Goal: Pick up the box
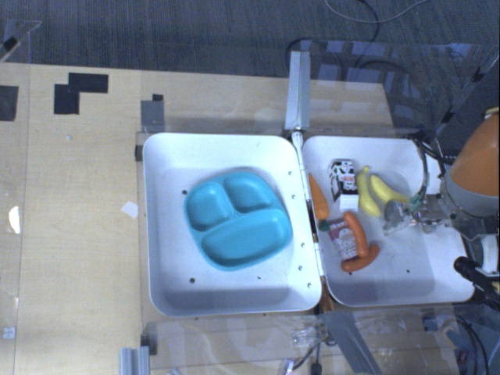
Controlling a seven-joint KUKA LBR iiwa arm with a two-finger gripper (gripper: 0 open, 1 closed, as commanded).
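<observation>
White-and-black small carton box (342,179) lies untouched near the right bin's (437,283) far edge, pickup not begun; gripper (400,218) hovers mid-bin beside yellow bananas (375,191), jaw state unclear

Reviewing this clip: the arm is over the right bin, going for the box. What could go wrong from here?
1. The gripper sits beside the yellow banana, away from the small black-and-white box; it may close on the banana instead.
2. The box stands close to the banana, so fingers coming down might nudge it rather than straddle it.
3. The sausage, packet and carrot crowd the bin's left side, so a pushed box could jam against them.
</observation>
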